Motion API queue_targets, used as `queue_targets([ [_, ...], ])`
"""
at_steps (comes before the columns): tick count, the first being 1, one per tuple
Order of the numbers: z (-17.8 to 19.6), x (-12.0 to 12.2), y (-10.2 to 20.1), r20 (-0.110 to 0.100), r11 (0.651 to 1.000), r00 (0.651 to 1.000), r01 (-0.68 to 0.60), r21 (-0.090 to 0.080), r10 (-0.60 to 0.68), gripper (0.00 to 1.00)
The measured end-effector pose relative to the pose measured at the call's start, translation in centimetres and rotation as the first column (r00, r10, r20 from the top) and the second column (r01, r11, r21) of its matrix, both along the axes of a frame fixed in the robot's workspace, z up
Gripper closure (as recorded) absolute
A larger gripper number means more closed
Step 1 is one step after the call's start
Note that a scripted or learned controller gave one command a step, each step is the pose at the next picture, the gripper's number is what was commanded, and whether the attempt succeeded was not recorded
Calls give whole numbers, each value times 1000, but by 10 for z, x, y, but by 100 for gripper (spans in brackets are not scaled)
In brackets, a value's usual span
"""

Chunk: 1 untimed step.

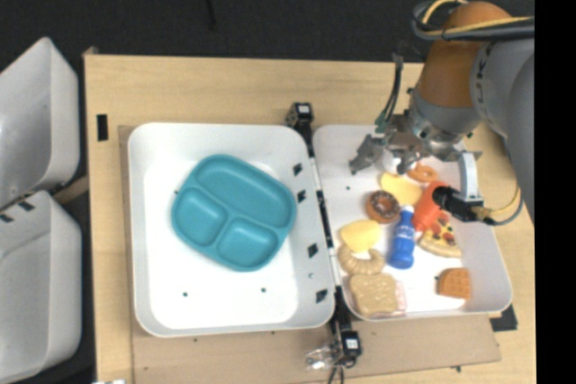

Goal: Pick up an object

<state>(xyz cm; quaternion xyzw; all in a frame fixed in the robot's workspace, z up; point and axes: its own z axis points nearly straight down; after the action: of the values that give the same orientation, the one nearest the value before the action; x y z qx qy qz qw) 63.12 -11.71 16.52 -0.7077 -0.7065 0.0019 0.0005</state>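
Note:
My gripper hangs over the far part of the right bin, open, its two dark fingers spread with bare white floor between them. Just in front of it lie a yellow toy piece and a chocolate doughnut. Further toward the front sit a blue bottle, a red-orange toy, a pizza slice, a yellow wedge, a croissant, a slice of toast and an orange nugget.
In the left bin a teal divided plate lies flat. The grey arm with its orange band comes in from the upper right, over the bench edge. A cable loops beside the right bin's far right side.

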Motion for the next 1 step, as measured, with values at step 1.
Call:
queue_targets([
  [1, -51, 4, 7, 0, 1000, 1000, -2, 1, 2, 0],
])
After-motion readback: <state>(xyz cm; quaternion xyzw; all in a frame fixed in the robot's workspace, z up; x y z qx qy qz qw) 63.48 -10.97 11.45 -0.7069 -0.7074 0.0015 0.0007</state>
